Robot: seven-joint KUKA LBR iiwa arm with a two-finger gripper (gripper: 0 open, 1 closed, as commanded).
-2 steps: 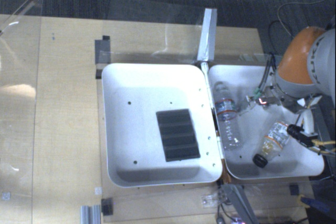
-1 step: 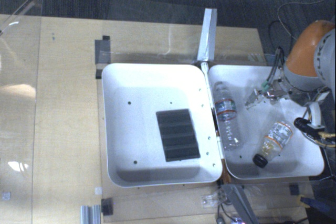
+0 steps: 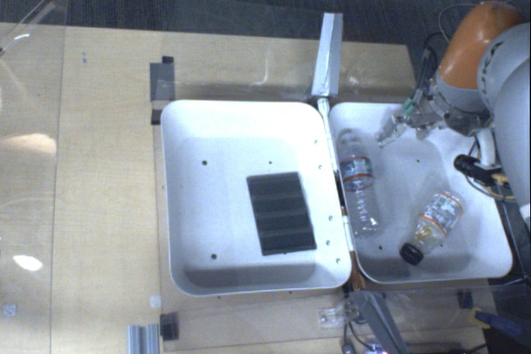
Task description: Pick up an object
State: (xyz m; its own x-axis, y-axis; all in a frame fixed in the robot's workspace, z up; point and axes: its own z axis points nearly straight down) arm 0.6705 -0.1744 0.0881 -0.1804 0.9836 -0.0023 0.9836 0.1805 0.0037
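Gripper (image 3: 397, 127) hovers at the right bin's (image 3: 498, 261) far edge; whether it grasps anything I cannot tell. 2 bottles lie nearer: clear bottle (image 3: 358, 182) lengthwise, near-left; amber bottle (image 3: 433, 223) slanted.

Arm (image 3: 498, 66): grey, enters from the right edge, bent over toward the left.
Band (image 3: 474, 41): orange, rounded, sits above the wrist at the upper right.
Wrist (image 3: 452, 113): angled down and to the left.
Gripper (image 3: 397, 128): thin fingers point left and slightly down, nothing seen between them.
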